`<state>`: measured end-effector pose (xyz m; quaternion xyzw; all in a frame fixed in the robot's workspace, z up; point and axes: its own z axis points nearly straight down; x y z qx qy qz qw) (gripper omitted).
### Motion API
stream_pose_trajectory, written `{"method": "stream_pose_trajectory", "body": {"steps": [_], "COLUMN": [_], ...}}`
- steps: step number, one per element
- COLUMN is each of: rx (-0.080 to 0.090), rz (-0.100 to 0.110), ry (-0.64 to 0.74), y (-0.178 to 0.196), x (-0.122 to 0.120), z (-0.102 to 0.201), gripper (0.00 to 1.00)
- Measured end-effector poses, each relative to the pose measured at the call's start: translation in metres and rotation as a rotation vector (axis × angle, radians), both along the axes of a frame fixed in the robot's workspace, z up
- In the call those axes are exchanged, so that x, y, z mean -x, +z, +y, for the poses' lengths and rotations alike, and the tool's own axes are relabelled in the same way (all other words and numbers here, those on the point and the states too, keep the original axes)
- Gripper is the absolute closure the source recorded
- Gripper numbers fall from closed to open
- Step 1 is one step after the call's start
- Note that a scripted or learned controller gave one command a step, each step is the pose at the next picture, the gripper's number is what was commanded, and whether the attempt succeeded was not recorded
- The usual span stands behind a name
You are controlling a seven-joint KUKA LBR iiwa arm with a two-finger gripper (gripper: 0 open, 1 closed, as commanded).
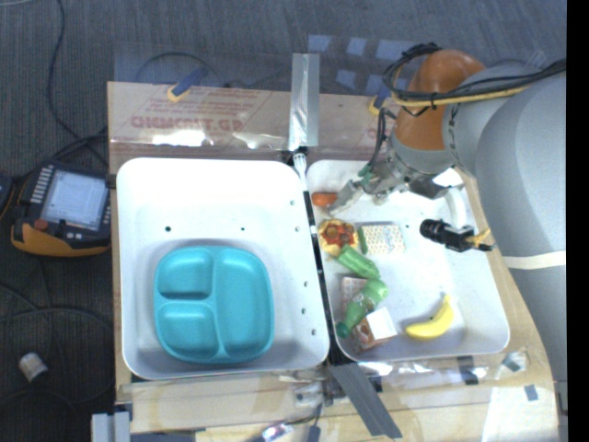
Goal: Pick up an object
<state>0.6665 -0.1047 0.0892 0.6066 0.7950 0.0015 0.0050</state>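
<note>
Start at the counter's left side: the left bin [138, 182] carries just a teal divided plate [214, 302], lying flat toward its near edge, so you have little to grasp there. Everything worth picking sits in the right bin [479, 293], mostly crowded along its left wall. A small orange piece [323, 198] lies in the far left corner. Below it come a red-and-yellow packet [336, 235] and a grey mesh card [382, 238] just beside that. Then there are two green pieces [358, 263], and a brown-and-white packet [373, 327] at the near edge. A banana [432, 320] lies apart from these, toward the near right corner. The things look tumbled loosely rather than arranged, several of them touching, which will likely make a clean grasp harder in the middle of the cluster. The tool [366, 182] hangs low over the far edge of the right bin, just right of the orange piece and above the mesh card. You cannot tell whether it is open or closed, and nothing is visibly held. The arm [525, 155] comes in from the counter's right, its orange band [433, 99] above the wrist, the wrist slanting down and leftward toward that far left corner.
</note>
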Motion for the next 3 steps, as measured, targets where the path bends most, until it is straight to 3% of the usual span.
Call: {"method": "stream_pose_trajectory", "body": {"steps": [1,2,3], "rx": [-0.003,0.002,-0.003], "rz": [0.001,-0.008,0.013], "ry": [-0.038,0.105,0.007], "y": [0.001,0.001,0.101], "x": [0.089,0.141,0.143], "z": [-0.005,0.001,-0.006], "gripper": [0.0,0.0,0.0]}}
